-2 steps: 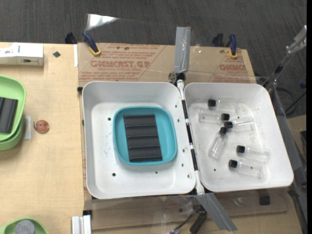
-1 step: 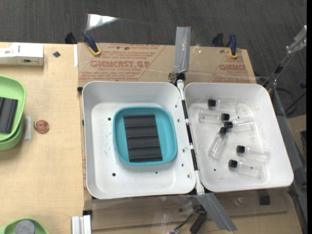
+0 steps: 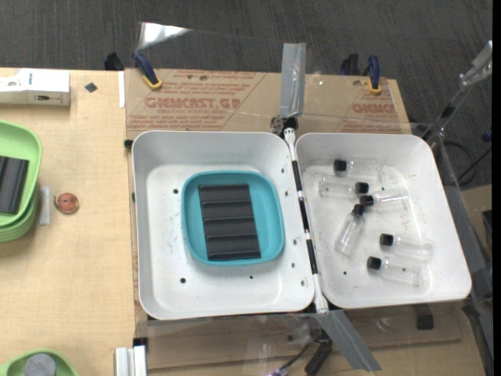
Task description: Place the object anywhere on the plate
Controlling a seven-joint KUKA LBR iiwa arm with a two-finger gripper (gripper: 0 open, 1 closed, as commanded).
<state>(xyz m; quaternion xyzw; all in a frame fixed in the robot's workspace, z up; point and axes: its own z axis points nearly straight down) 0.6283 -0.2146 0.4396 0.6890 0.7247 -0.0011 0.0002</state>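
A teal plate (image 3: 271, 210) with rounded corners lies in the middle of the left white bin (image 3: 156, 280). A black ribbed slab (image 3: 228, 222) covers most of the plate's floor. The right white bin (image 3: 438, 210) holds several clear vials with black caps, lying on their sides. One vial (image 3: 352, 166) lies near the back, two vials (image 3: 376, 200) (image 3: 348, 231) meet at their caps in the middle, and two more vials (image 3: 407, 247) (image 3: 398, 270) lie toward the front right.
A green tray (image 3: 17, 210) holding a dark item sits at the left edge of the wooden bench. A small reddish disc (image 3: 67, 203) lies beside it, and a white box (image 3: 35, 88) sits at the back left. Cardboard (image 3: 211, 100) with blue-orange clamps (image 3: 145, 67) lies behind the bins.
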